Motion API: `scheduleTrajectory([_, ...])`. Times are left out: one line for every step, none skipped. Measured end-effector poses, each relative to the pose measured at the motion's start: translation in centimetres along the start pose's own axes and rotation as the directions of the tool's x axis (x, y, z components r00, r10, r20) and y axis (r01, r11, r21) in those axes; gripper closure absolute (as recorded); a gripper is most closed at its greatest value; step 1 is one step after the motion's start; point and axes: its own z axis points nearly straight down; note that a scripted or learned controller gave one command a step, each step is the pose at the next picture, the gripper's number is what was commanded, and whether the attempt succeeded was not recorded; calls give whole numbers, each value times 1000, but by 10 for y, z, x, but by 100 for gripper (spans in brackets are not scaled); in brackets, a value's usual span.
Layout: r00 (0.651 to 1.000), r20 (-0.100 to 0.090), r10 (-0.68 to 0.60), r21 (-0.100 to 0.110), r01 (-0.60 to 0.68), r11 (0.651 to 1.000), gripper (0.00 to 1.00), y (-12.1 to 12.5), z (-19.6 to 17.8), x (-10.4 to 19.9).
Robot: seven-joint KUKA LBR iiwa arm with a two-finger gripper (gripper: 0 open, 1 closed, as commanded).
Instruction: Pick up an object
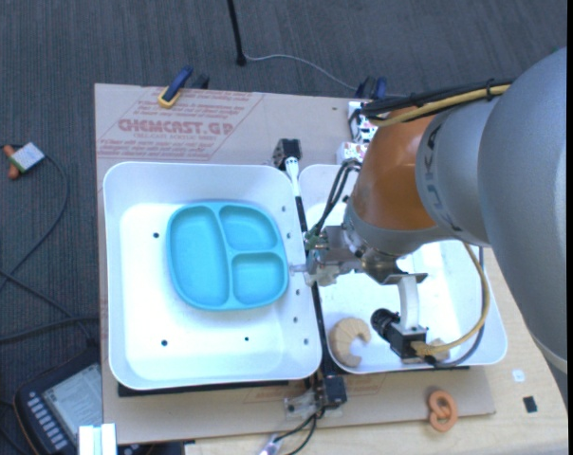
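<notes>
With 1 tan pastry (348, 340) lying in the right bin's (457, 273) near left corner, the arm (400, 192) hanging just far of it should centre over it, then descend; I cannot tell whether the fingers are spread.

Around your printed cardboard sheet (192, 126) you see dark grey carpet (78, 27), with black cables (2, 282) trailing across it at the left.

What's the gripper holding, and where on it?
Cannot tell: the gripper, at the left rim of the right bin, is unclear. The blue plate and tan pastry lie apart from it.
</notes>
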Motion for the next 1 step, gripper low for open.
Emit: scheduleTrajectory([1000,2,2,0,-2,1000,100,-22,0,-21])
